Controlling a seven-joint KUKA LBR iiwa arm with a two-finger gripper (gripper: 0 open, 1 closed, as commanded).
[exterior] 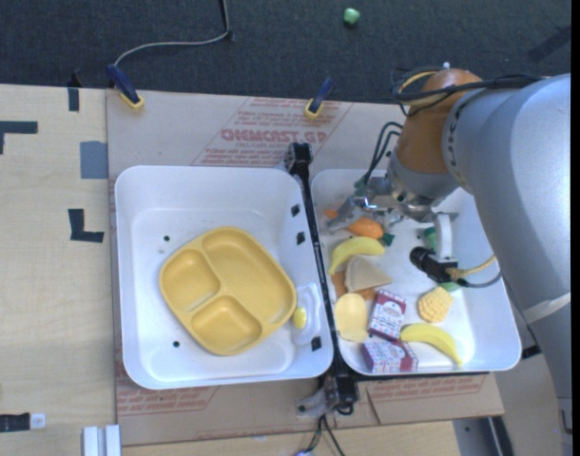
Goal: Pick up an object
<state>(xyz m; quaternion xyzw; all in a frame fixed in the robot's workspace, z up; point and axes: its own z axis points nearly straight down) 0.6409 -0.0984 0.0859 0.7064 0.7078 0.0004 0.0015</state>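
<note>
Nothing's grabbed yet as far as I can see: my end effector (368,207) sits low over the orange toy (366,227) in the right bin (499,335), grip state can't tell.

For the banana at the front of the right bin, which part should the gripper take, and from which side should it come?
Probably grip the banana at its middle, coming straight down from above. It lies flat and curved near the bin's front corner, so its long sides are exposed there for the fingers to close across. The red carton lies close on its left, so stay off that end.
</note>
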